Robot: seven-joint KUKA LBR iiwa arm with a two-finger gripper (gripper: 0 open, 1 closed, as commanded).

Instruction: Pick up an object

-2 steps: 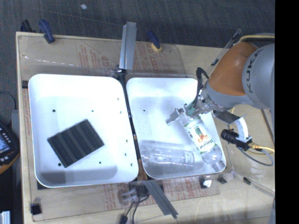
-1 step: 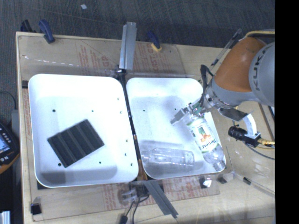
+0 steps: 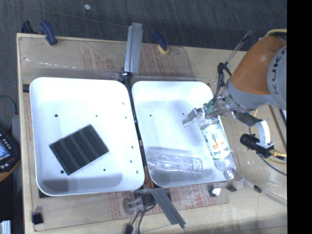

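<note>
My gripper hangs low in the right bin, near its right wall. It sits just at the upper end of a labelled plastic bottle that lies along that wall, and may be touching it. A clear, crumpled plastic bottle lies on its side along the bin's front wall, apart from the gripper. A dark ribbed rectangular pad lies flat in the left bin, far from the arm.
The grey and orange arm reaches in from the right, above the right bin's rim. A metal divider bar stands behind the gap between the bins. Blue clamps grip the bench's far edge.
</note>
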